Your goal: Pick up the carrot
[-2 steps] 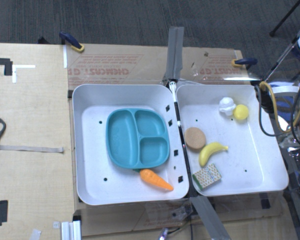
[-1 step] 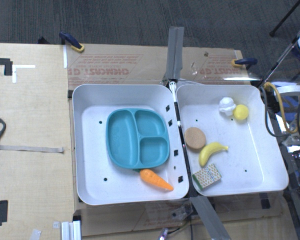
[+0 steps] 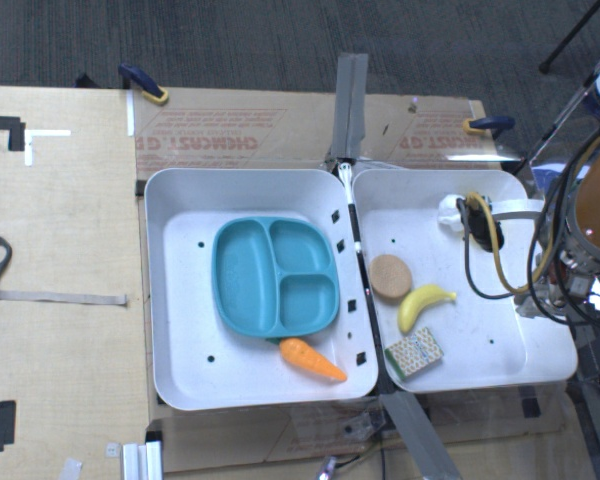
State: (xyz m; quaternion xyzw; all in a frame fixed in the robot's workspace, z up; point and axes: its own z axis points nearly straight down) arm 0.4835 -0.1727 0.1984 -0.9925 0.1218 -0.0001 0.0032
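Carrot [image 3: 313, 360] lies in left bin [image 3: 170, 298], just below the teal plate [image 3: 276, 275], touching its edge. My claw's state: cannot tell. Approach across its long axis, avoiding plate rim

Carrot [image 3: 313, 360]: seen in left bin [image 3: 170, 268], just below teal plate [image 3: 276, 276].
Right bin [image 3: 500, 353]: banana [image 3: 423, 304], round cookie [image 3: 390, 276], small pkt [image 3: 414, 353].

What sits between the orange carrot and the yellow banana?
In the camera view, the bins' adjoining white walls separate the orange carrot from the yellow banana; a small green-patterned packet lies just below that line.
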